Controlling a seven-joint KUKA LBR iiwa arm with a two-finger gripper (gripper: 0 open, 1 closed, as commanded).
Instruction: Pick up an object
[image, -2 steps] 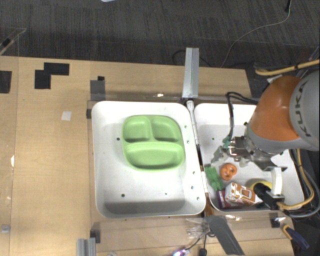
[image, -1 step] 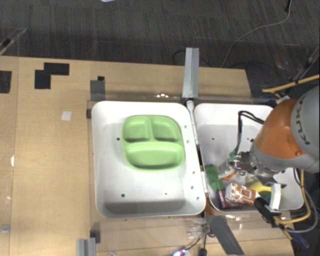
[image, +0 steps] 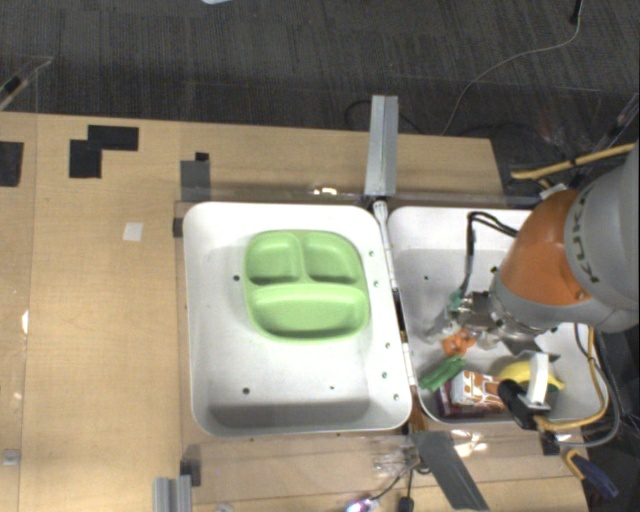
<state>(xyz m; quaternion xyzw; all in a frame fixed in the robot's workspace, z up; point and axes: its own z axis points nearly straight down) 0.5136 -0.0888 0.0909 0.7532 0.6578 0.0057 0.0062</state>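
Sitting side by side on the bench (image: 90, 330) are two white bins. The left bin (image: 215, 300) has a green tray (image: 303, 283) lying flat near its middle. The arm (image: 575, 255) reaches down into the right bin (image: 430, 250). Its gripper (image: 468, 322) is low over a small pile: a dark packet (image: 472, 392), a green stick (image: 440, 374), a yellow thing (image: 525, 375), an orange bit (image: 457, 345). I cannot tell what the gripper is doing.
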